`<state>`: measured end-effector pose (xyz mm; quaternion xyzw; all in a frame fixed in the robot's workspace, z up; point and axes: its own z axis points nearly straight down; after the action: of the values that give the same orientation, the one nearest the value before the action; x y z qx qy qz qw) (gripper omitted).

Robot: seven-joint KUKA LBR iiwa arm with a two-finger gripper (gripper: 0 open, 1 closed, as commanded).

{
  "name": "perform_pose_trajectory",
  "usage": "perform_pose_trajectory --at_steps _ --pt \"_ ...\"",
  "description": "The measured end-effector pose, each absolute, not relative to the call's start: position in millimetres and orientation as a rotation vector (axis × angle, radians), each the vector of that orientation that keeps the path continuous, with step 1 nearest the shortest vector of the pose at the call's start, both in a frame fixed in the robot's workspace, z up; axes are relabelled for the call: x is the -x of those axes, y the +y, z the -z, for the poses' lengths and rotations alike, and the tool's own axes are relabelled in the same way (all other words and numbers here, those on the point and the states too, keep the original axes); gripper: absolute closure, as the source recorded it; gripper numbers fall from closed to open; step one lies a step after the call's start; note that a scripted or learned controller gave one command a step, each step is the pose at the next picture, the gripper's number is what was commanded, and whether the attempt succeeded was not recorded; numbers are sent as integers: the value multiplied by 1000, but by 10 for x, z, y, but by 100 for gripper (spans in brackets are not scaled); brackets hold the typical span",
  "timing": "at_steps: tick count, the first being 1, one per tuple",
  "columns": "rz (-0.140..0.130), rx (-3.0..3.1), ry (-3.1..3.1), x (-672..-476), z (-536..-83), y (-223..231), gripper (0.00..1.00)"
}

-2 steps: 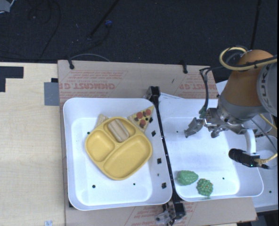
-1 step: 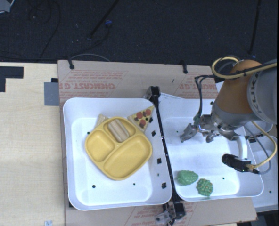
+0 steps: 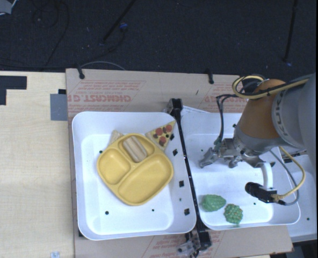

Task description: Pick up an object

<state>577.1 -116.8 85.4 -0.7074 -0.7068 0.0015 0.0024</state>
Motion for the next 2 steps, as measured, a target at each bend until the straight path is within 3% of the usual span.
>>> perform_pose_trajectory --at_steps 1,2 --pt "-4 2224 -2214 -5774 -974 -1178 100" --pt "-1 2222 -2219 -5720 -1414 -1133 100"
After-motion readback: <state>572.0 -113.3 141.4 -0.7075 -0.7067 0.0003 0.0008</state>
